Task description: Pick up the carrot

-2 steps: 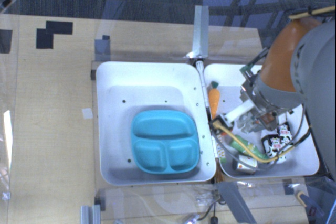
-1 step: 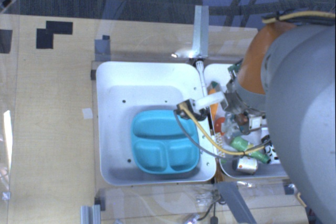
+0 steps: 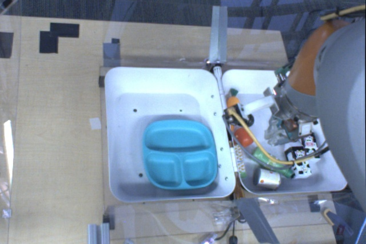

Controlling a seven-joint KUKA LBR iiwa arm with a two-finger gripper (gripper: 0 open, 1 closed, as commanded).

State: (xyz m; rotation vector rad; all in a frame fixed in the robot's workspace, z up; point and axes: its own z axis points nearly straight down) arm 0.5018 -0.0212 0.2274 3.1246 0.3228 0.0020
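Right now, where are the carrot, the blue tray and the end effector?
carrot (image 3: 242, 134): camera view, on its orange-red middle, beside the divider in the right bin.
blue tray (image 3: 180, 152): camera view, on the ridge between its compartments, left bin.
end effector (image 3: 280, 127): camera view, between its fingertips, over the right bin.

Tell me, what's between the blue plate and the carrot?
In the camera view, the raised walls where the two bins meet run between the blue plate and the carrot.
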